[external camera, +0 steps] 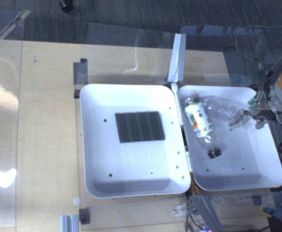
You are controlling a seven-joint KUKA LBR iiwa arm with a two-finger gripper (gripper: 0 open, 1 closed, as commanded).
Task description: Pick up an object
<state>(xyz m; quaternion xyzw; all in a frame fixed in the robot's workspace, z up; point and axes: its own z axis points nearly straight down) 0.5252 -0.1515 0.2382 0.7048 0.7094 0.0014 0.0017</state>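
Currently, stage: early; judged from how things lie, no pick made yet.
Table: pale wood, carrying two shallow white bins side by side at mid-frame.
Left bin: holds one dark ribbed rectangular pad, flat, near the bin's centre.
Right bin: holds the loose items.
Bottle: small, white label with green and orange print, lying on its side along the bin's left wall, cap end toward the lower part of the frame.
Clear plastic item: transparent, crumpled-looking, just right of the bottle in the upper part of the bin; outline hard to read.
Small dark piece: lying on the bin floor below the bottle, apart from it.
Claw: at right of frame, over the right half of the right bin, near the clear plastic item.
Claw state: fingers look spread apart, with nothing seen between them.
Contact: cannot tell whether a fingertip touches the clear plastic.
Done: arm brought in over the right bin.
Left: close on an item, lift it clear of the bin.
Likeliest target: my guess, the clear plastic item or the bottle, being nearest.
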